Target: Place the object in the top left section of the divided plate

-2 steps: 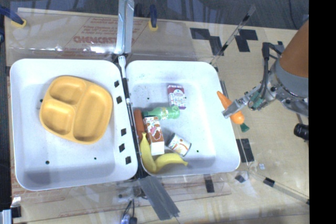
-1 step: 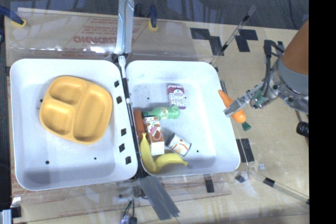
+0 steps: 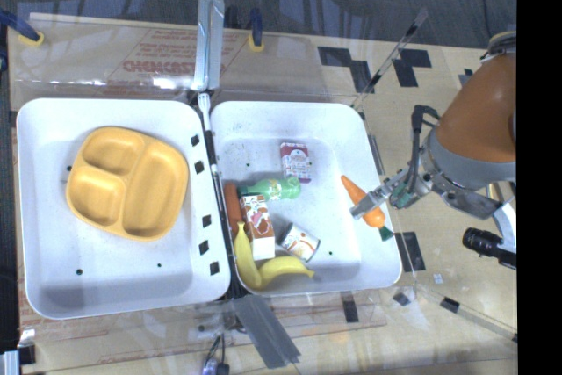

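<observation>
A yellow divided plate (image 3: 128,181) lies in the left bin (image 3: 53,277), tilted in view, with two small sections on its left and one large section on its right. My gripper (image 3: 369,205) is over the right edge of the right bin (image 3: 263,118), far to the right of the plate. An orange carrot (image 3: 353,187) sits crosswise between the fingers, one end sticking out up-left and the other reaching over the bin's rim. The gripper is shut on the carrot.
The right bin also holds a red packet (image 3: 296,160), a green bottle (image 3: 274,189), a small carton (image 3: 256,221), a banana (image 3: 255,263), a red-brown sausage (image 3: 231,202) and a small wrapped item (image 3: 300,243). A metal divider (image 3: 208,39) stands between the bins.
</observation>
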Robot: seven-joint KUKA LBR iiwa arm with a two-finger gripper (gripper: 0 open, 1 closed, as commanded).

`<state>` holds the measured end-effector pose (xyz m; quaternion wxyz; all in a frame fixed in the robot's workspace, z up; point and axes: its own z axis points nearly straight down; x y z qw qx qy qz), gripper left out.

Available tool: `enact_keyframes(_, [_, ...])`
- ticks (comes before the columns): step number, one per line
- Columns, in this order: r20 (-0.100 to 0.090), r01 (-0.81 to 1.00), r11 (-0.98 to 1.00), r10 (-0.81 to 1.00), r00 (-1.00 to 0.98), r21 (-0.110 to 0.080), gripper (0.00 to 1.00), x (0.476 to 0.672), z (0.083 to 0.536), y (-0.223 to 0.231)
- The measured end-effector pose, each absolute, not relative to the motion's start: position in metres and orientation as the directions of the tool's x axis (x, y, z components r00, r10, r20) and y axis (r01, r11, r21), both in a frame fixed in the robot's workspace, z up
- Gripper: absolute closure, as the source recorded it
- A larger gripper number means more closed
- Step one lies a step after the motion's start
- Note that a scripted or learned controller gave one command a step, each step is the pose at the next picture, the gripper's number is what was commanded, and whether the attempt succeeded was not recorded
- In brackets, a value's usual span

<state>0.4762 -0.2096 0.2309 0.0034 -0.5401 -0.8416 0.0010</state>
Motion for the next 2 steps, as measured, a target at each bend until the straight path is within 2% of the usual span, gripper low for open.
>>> enact_keyframes(1, [0.0,0.972,0.233,0.972,-0.233,-0.002,1.0,0.477,0.361,-0.21])
enact_keyframes(2, [0.004,0.941,0.34,0.941,-0.34,-0.004,1.0,0.477,0.357,-0.193])
